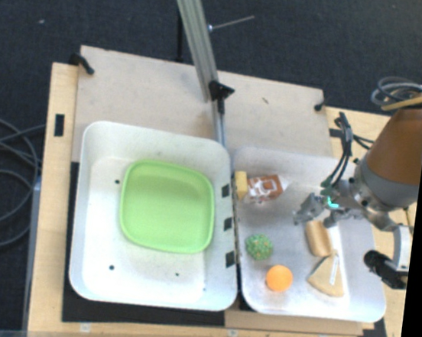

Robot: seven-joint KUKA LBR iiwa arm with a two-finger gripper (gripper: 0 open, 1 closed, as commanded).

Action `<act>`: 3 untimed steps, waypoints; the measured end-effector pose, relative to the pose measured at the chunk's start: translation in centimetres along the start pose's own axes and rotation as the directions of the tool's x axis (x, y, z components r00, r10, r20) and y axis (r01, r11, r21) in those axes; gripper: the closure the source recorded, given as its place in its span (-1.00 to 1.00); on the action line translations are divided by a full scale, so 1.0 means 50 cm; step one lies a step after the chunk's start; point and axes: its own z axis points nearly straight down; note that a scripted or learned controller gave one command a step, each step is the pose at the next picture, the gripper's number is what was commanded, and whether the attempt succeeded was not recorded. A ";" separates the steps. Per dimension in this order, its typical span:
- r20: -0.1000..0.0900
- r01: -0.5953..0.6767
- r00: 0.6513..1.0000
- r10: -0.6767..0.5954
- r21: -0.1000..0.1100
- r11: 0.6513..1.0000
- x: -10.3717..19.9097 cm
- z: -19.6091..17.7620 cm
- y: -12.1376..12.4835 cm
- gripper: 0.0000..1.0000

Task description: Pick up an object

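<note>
My gripper [319,211] hangs over the right bin [363,303], just above the upper end of a tan bread-like roll [317,238]. Nothing shows held in it. A tan wedge [328,276] lies just below the roll. An orange ball [279,278] and a green bumpy ball [259,246] rest toward the bin's front left. Near the bin's upper left lies a brown and white packet [265,188] with a small yellow piece [240,185] beside it.
The left bin [90,264] holds a light green square plate [167,206]. A grey metal pole [201,39] slants up from between the bins. Cables lie on the dark floor at left. My arm's orange band [398,150] stands over the right bin's far right.
</note>
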 end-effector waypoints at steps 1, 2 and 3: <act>0.000 0.000 1.000 0.000 0.000 1.000 0.000 0.000 0.000 -1.00; 0.000 0.000 1.000 0.000 0.005 1.000 0.011 0.106 -0.018 -1.00; 0.000 0.000 1.000 0.000 -0.002 1.000 0.010 0.205 -0.017 -1.00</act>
